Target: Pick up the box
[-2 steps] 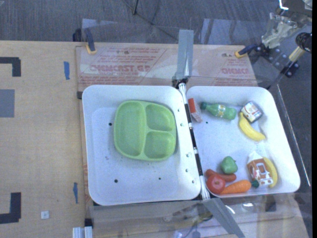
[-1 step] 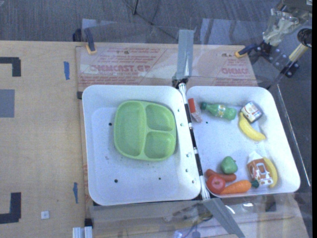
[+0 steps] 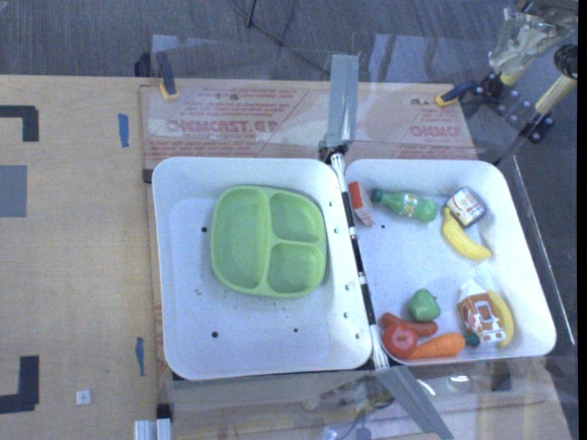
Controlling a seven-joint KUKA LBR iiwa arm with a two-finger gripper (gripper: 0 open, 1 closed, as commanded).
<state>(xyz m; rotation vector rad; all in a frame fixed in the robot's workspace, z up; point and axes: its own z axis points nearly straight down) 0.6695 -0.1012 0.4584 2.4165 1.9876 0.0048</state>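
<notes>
An orange and white box point(image 3: 481, 316) lies near the front right corner of the right bin point(image 3: 523, 246), beside a yellow item. A smaller brown and white box point(image 3: 466, 206) sits at the back right, just above a banana point(image 3: 464, 237). A thin red and white packet point(image 3: 359, 204) lies along the bin's left wall. My gripper point(image 3: 525, 37) hangs at the top right corner of the camera view, beyond the back of the right bin and well away from every box.
The right bin also holds a green bottle point(image 3: 405, 205), a green pepper point(image 3: 423, 305), a tomato point(image 3: 401, 338) and a carrot point(image 3: 439, 346). A green divided plate point(image 3: 270, 240) rests in the left bin point(image 3: 183, 319). Clamps point(image 3: 477, 91) stand behind the bins.
</notes>
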